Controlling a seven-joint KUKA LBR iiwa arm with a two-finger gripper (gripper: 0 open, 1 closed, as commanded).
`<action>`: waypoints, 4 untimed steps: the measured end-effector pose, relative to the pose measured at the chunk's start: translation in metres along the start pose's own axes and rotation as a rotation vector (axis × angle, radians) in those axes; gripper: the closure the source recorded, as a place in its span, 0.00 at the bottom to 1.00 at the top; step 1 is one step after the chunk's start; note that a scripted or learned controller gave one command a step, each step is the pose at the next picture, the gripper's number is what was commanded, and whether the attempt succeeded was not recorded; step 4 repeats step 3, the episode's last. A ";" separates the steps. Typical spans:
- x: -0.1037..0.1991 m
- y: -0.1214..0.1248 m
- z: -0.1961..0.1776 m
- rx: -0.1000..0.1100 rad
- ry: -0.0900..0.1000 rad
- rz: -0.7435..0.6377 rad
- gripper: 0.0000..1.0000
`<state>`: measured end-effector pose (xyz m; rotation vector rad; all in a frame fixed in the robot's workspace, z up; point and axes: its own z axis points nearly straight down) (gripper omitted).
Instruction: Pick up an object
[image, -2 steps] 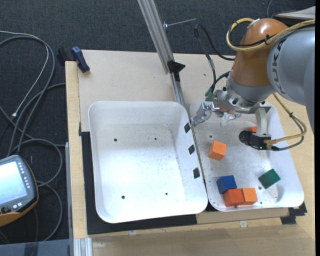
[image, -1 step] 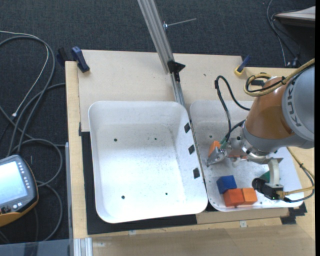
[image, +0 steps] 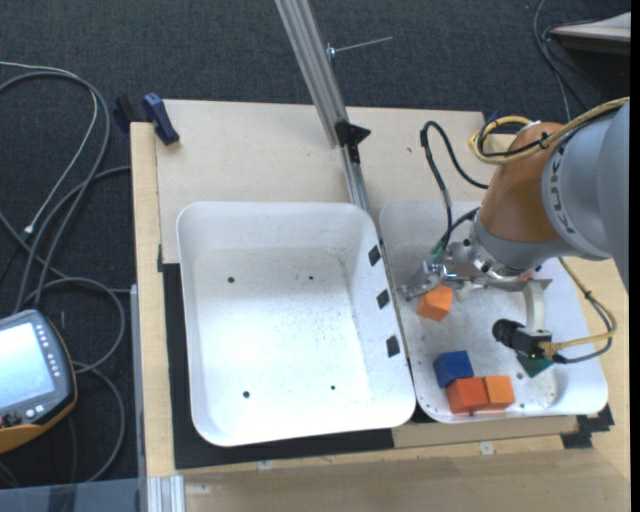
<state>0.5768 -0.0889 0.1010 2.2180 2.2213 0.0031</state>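
Near edge of the tabletop (image: 300, 470): pale wood, a metal rail running just under it, cut off by the frame at bottom left. Right bin (image: 585, 385), near wall: a red-orange block (image: 464, 396) and an orange block (image: 498, 391) touching side by side, a blue block (image: 452, 366) touching them from behind. Just right of these, a small dark green piece (image: 541, 366), partly under a black fitting (image: 518, 337) with a yellow cable; its shape is hard to make out. Mid bin: small orange cube (image: 435, 303), tilted, sits at the tips of the tool (image: 428, 291). Metal fingers (image: 413, 288) reach to it from the right and appear closed on its upper edge, but the contact is small and blurred; grasp looks likely, not certain. Whether the cube is off the bin floor cannot be told. Arm (image: 590, 190) comes in from the right, orange band (image: 515, 195) above the wrist, covering the far right part of this bin. Left bin (image: 195, 300): white, speckled floor, a few dark dots, three black clips on its right wall against the other bin. Far side: an aluminium post (image: 320, 80) slants up from between the bins and leaves the top of frame. A blue clamp (image: 160, 117) at the far left corner of the tabletop. Left, off the tabletop on dark carpet: loose cables and a teach pendant (image: 28, 372), cut off by the left edge.
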 end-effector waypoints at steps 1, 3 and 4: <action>0.003 -0.012 0.002 0.007 0.002 0.002 0.00; 0.104 0.001 -0.103 -0.005 0.003 -0.006 1.00; 0.104 0.001 -0.103 -0.005 0.003 -0.006 1.00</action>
